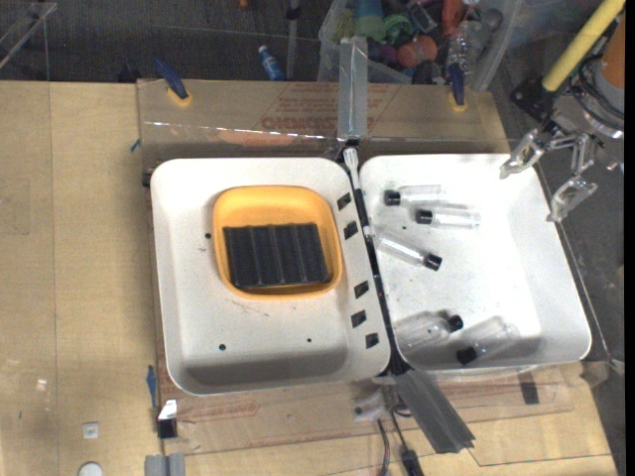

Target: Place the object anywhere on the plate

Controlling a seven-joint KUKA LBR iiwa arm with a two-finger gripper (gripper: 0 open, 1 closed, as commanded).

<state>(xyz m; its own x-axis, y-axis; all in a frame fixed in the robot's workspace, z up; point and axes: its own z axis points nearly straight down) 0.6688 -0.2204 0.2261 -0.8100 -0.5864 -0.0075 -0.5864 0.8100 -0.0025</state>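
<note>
Five clear plastic tubes with black caps [429, 216] lie in the right white bin [516, 276].
Beside it, the orange square plate [276, 240] sits in the left white bin [184, 296]. Up by the right bin's far corner, the metal end effector [546, 172] hangs spread wide, gripping nothing.

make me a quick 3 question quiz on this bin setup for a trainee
1. True or false: the yellow plate sits in the left bin.
2. Where do the clear vials with black caps lie, such as the vial nearest the divider? A) on the plate B) in the right bin C) on the bench outside the bins
3. Fill in: the gripper hangs over the right bin's far ____ corner.

Key
1. True.
2. B.
3. Right.
</note>
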